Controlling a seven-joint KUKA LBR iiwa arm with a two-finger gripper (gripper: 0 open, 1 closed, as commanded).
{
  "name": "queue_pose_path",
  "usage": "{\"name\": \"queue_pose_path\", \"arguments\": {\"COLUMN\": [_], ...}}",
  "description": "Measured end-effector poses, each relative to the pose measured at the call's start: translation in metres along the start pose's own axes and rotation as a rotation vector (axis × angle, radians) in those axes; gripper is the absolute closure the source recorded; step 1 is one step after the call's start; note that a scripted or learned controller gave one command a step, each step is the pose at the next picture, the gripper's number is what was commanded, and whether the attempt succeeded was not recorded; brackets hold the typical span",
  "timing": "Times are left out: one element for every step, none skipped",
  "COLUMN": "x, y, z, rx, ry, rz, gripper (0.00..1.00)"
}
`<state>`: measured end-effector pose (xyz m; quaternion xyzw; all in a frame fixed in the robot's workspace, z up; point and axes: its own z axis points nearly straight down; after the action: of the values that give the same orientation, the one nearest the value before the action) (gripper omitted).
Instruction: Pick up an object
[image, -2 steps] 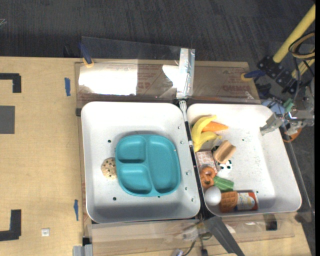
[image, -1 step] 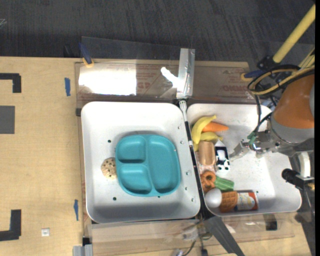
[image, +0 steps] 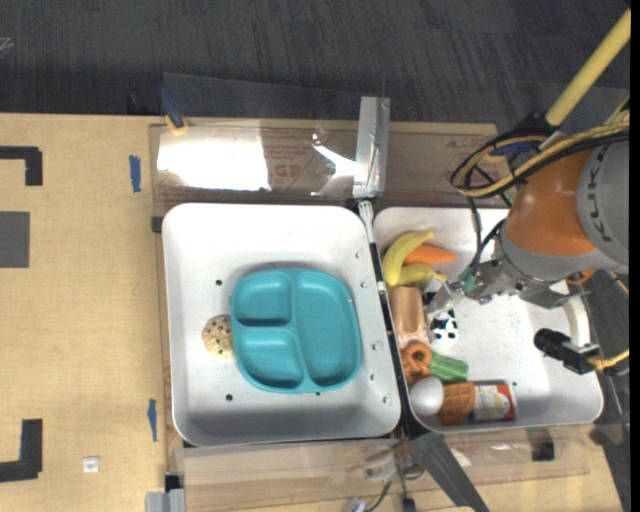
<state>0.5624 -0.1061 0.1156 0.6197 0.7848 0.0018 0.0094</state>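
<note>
The arm (image: 560, 215) reaches in from the right and hangs over the right bin (image: 560, 400), its end effector (image: 470, 283) low near the bin's left side, where the clutter is. Whether it is released or clenched I cannot tell from here; the wrist hides the tips, and nothing is plainly caught in it.

The things to pick are all crowded along that left wall: a banana (image: 403, 252) with a carrot (image: 432, 256) lying against it at the top, a brown cylinder (image: 406, 312) below, a small black-and-white toy (image: 443, 325) just beside the end effector, then an orange ring (image: 416, 356), a green piece (image: 449, 368), a white ball (image: 428, 396) and a can (image: 478, 402) on its side near the front. The left bin (image: 190, 300) holds a teal tray (image: 297, 329) and a cookie (image: 217, 336) touching its left edge, well apart from the arm.

The trouble I would expect comes from the crowding. The pieces touch one another, so a descent could land on two at once, or push one aside and close on nothing. The banana and the cylinder lie hard against the bin wall (little room there for a tip to slip in), and the end effector may strike the rim instead. The ball and the can would likely roll away from a glancing touch. The black-and-white toy looks nearest, but it is small and could easily be missed or pinched at an edge and dropped.
</note>
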Motion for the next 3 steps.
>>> {"name": "queue_pose_path", "arguments": {"x": [0.021,-0.01,-0.008], "y": [0.069,0.026,0.045], "z": [-0.07,0.018,0.029], "rx": [0.007,0.004,0.008], "ry": [0.011,0.007,0.012], "rz": [-0.042,-0.169,-0.348], "gripper": [0.0,0.0,0.0]}}
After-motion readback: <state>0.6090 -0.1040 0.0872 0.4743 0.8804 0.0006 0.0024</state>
